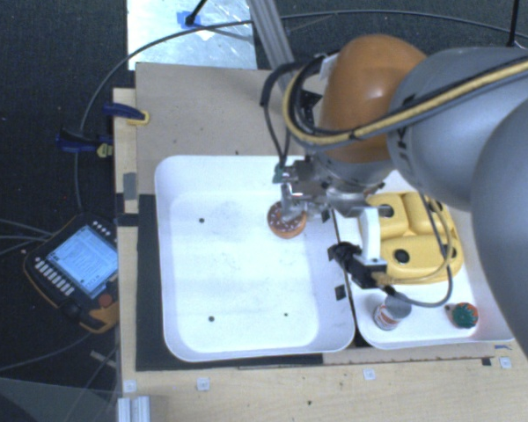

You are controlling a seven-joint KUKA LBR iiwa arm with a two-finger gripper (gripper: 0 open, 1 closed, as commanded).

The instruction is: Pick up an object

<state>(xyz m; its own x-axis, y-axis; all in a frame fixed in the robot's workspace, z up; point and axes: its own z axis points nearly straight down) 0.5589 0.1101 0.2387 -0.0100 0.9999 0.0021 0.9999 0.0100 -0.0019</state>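
Note:
My gripper (289, 202) hangs over the right part of the left white bin (238, 271), close to the wall between the two bins. A small round brown object (287, 222) with a pale patterned face lies right at the gripper's tip. Whether it is gripped or just lying on the bin floor under the tip, I cannot tell. The arm's orange band and grey body cover the upper part of the right bin (431, 328).
In the right bin lie a large yellow object (414, 236), a small cylinder with a red band (388, 314) and a green and red ball (463, 316). A black bracket (359, 266) sticks out over the divider. A teach pendant (75, 266) sits off the bench's left.

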